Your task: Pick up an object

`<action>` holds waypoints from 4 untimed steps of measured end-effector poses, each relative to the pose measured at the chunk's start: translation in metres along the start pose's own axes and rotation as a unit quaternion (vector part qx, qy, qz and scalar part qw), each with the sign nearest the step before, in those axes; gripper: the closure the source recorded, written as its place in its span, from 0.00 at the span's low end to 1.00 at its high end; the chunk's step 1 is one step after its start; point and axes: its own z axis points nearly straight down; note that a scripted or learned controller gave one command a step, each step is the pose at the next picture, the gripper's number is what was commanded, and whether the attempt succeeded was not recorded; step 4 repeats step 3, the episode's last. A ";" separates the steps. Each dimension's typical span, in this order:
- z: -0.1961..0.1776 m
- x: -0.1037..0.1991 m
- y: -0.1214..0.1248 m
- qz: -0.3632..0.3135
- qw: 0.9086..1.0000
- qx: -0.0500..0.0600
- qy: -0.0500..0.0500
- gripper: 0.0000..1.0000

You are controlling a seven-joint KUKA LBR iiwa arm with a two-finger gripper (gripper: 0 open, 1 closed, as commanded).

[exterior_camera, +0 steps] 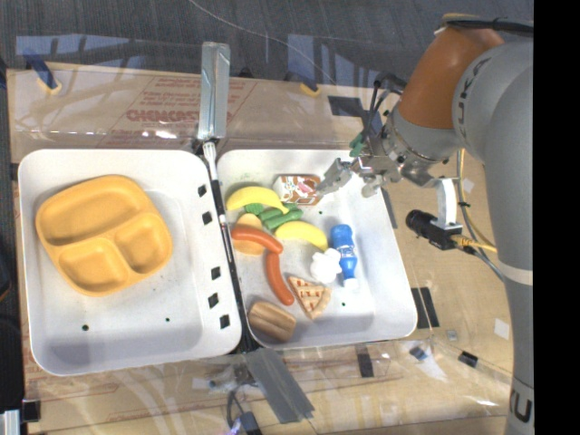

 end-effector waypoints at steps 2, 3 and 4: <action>0.100 0.012 -0.076 0.050 0.999 0.003 0.001 1.00; 0.022 0.031 -0.029 0.159 0.987 -0.002 -0.001 1.00; 0.022 0.031 -0.029 0.159 0.987 -0.002 -0.001 1.00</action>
